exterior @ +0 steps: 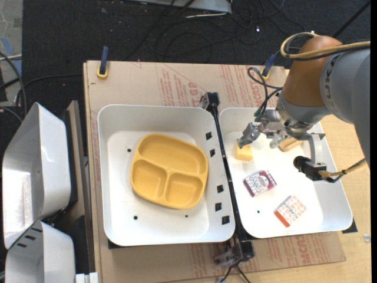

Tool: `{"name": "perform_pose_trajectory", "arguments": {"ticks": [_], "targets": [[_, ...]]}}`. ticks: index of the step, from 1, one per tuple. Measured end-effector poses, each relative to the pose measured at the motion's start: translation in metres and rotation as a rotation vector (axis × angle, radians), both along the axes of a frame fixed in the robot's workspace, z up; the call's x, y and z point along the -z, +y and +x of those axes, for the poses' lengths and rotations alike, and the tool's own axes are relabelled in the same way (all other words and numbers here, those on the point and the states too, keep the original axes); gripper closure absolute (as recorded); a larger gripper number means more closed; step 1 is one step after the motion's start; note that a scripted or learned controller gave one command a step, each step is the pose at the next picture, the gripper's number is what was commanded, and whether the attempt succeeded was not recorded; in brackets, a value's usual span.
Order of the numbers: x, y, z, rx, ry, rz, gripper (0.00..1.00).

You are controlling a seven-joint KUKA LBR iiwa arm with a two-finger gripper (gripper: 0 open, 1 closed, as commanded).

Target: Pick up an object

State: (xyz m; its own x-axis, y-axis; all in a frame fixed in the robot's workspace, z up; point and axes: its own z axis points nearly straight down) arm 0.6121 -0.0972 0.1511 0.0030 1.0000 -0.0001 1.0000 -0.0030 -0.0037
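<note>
Arm (330,69) covers the right bin's (339,217) far corner; left bin (112,175) beside it holds a yellow divided tray (169,171). In the right bin: maroon packet (260,183) mid-floor, orange-white packet (290,210) nearer the front, yellow block (244,152) by the dividing wall, tan block (288,144) half-hidden under the wrist. Gripper (254,132) sits just above the yellow block, fingers spread, nothing between them; their tips are hard to resolve.

Two shallow glossy white plastic bins (112,175) sit side by side on a tan cardboard sheet with faded red printing (177,78). A mustard-yellow divided plate (169,171) fills the left bin. In the right bin lie a pale yellow block (244,152), a maroon-and-white patterned packet (260,183), and an orange-and-white printed packet (290,210). At upper right, the grey arm with an orange band (315,75) stands out against dark floor.
</note>
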Motion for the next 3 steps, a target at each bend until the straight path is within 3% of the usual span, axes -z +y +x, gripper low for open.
{"name": "perform_pose_trajectory", "arguments": {"ticks": [1,2,3], "targets": [[0.054,0.001,-0.001,0.000,0.001,0.000,0.00],[0.040,0.001,0.001,0.001,-0.004,0.000,1.00],[-0.006,0.003,-0.007,0.000,-0.007,0.000,1.00]]}}
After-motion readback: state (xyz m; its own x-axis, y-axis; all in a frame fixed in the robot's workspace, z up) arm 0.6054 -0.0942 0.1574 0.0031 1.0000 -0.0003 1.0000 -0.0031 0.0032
